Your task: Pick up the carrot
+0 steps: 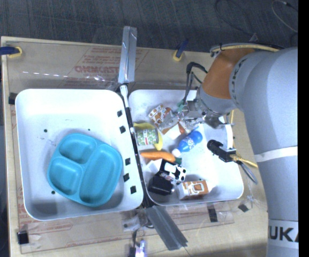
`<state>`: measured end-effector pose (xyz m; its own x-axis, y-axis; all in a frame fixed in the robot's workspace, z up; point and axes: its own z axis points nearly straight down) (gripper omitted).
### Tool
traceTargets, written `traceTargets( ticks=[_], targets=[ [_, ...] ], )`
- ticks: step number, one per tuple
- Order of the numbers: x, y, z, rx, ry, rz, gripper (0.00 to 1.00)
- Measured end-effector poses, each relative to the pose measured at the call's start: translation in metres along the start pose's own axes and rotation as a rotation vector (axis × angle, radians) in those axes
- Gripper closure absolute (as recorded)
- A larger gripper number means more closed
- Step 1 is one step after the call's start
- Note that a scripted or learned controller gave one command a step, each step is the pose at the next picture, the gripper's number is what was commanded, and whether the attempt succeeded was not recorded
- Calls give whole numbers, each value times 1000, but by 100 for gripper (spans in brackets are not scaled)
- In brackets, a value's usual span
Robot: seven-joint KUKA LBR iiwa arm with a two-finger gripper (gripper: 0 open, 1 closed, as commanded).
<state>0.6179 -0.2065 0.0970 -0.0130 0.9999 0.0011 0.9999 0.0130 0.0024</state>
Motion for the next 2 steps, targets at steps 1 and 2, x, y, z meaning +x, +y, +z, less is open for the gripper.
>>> traceTargets(
  ticks=[1,2],
  targets=[
    [33,-36,7,7,-3,-118,0],
    [22,-21,-8,11,0,-66,0]
  ],
)
